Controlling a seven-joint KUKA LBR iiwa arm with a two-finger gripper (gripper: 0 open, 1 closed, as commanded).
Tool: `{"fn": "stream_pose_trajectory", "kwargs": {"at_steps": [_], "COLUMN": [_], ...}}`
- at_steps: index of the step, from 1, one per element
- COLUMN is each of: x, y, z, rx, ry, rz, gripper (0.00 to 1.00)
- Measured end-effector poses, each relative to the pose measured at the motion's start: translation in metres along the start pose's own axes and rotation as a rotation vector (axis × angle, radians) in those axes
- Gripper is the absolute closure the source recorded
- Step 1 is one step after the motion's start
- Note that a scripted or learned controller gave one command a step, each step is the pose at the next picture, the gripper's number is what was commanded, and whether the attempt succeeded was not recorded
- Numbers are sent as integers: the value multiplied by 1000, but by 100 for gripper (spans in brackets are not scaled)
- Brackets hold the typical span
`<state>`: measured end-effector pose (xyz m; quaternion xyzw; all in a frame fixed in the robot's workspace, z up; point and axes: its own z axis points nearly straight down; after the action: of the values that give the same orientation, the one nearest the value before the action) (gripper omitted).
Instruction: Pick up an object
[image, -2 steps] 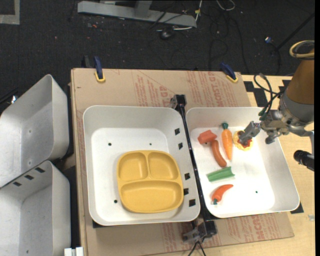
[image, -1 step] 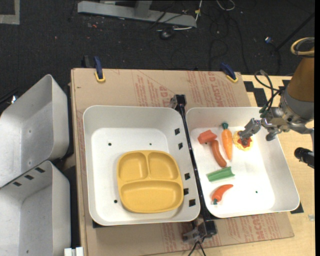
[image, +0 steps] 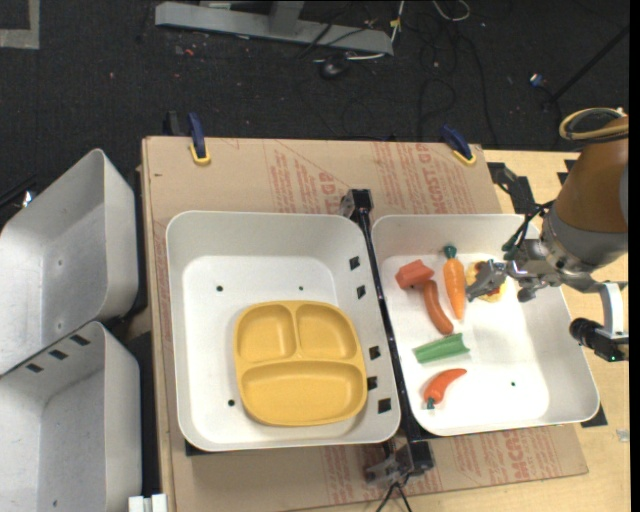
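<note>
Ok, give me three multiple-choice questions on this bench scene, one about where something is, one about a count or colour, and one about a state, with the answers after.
1. Where does the yellow divided plate lie?
A. in the left bin
B. in the right bin
C. on the cardboard outside both bins

2. What colour is the flat piece between the carrot and the red chili pepper?
A. blue
B. green
C. white

3. How is the plate sitting?
A. propped on its edge
B. flipped upside down
C. flat, compartments facing up

Answers:
1 A, the plate fills the middle of the left bin, while the toy foods lie in the right one.
2 B, it is a green strip lying just above the chili.
3 C, its three hollows show from above.

The gripper hangs over the right bin beside the carrot.
</note>
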<state>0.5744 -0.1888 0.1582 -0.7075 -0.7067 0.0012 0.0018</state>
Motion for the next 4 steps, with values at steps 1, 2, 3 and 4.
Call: {"fn": "stream_pose_trajectory", "kwargs": {"at_steps": [1, 2, 3, 4], "x": [-8, -7, -7, -9], "y": [-7, -7, -7, -15], "z": [55, 66, 55, 7], "rx": [1, -3, -6, -9], "ry": [0, -1, -2, -3], "rz": [1, -1, -1, 0], "gripper": [0, 0, 100, 100]}}
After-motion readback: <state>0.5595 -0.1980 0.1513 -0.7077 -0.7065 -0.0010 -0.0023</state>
